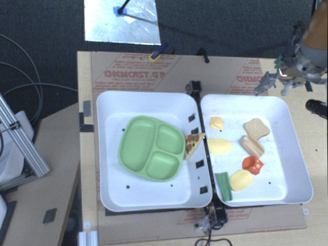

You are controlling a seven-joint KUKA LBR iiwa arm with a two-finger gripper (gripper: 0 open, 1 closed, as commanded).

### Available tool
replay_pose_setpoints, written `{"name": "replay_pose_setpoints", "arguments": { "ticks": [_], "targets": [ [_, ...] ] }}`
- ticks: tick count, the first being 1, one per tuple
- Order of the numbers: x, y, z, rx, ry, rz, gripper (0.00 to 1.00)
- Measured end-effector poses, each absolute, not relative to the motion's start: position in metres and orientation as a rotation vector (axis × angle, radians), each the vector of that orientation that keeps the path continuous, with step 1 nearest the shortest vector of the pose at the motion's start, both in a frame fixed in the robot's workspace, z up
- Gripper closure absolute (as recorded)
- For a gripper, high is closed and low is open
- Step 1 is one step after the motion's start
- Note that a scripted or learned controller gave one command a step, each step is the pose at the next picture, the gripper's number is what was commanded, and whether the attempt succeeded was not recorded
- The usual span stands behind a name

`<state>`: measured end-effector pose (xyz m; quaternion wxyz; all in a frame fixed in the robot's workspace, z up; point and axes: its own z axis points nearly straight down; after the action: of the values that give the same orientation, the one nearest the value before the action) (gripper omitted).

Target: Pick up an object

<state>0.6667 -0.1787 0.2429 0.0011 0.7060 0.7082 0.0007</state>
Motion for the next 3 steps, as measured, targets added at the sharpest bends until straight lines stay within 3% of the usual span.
{"name": "replay_pose_setpoints", "arguments": {
  "ticks": [1, 2, 3],
  "targets": [
    [0.628, -0.193, 0.128, 2.228, 2.226, -0.007, 0.00],
    [0.520, -0.184, 0.082, 2.231, 2.223, -0.005, 0.00],
    [0.498, -0.118, 0.084, 2.216, 2.233, 0.002, 0.00]
  ]
}}
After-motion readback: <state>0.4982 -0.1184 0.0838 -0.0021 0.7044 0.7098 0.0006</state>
